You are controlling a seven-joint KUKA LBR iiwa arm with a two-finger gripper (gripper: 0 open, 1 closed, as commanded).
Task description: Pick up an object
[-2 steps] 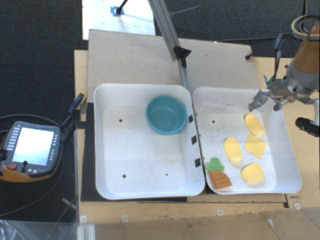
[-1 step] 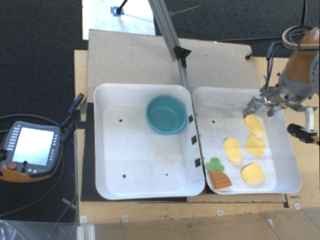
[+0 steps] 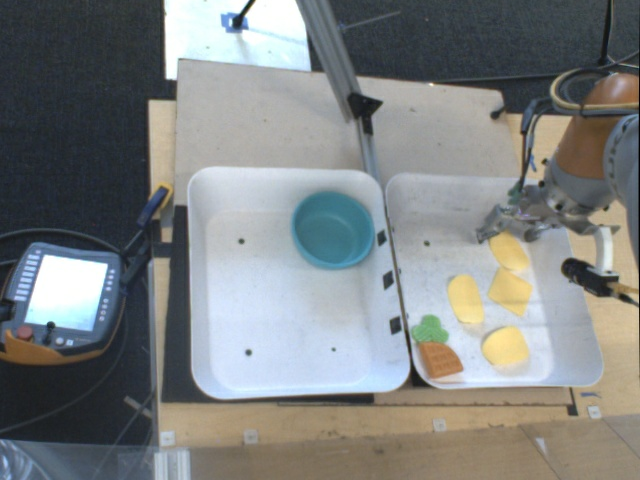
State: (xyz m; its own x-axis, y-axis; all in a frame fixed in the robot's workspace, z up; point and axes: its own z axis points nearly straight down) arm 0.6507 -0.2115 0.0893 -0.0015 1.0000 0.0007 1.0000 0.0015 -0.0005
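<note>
While the gripper (image 3: pixel 507 224) hangs low, its grip state unclear, a yellow piece (image 3: pixel 510 253) lies just beneath it.

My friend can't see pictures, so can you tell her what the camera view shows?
A grey robot arm's hand hangs over the right bin, just above one of four yellow pieces, with an orange and green toy carrot near the front. The left bin holds a teal bowl.
</note>
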